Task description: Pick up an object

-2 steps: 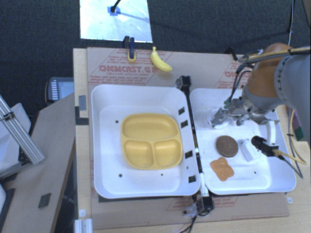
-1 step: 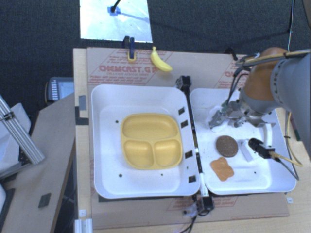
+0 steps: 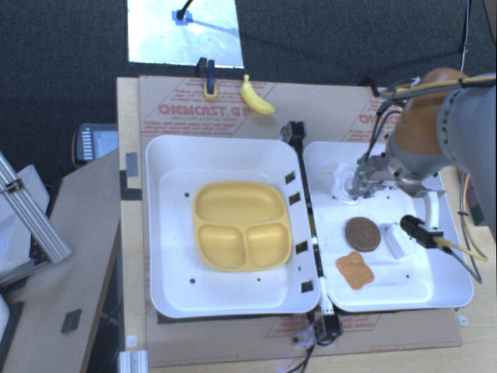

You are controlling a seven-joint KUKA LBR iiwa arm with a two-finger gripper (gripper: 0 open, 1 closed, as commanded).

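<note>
Yellow plate (image 3: 237,225), glossy and split into three sections, lies in the middle of the left bin (image 3: 167,158). In the right bin (image 3: 408,286), a white crumpled lump (image 3: 342,179) sits at the back beside the hand (image 3: 359,189), whose opening I cannot tell. Nearer the front lie a brown disc (image 3: 363,234) and an orange slice (image 3: 354,271).

The arm (image 3: 458,123) is cut off by the right edge and covers the far right corner of the right bin (image 3: 404,290). A white thing (image 3: 342,179) in that bin lies partly under the gripper (image 3: 355,192), so its shape cannot be told. A pale grey piece (image 3: 394,245) just right of the brown disc (image 3: 363,234) is too small to name. A metal rail (image 3: 27,208) is cut off at the left edge.
</note>
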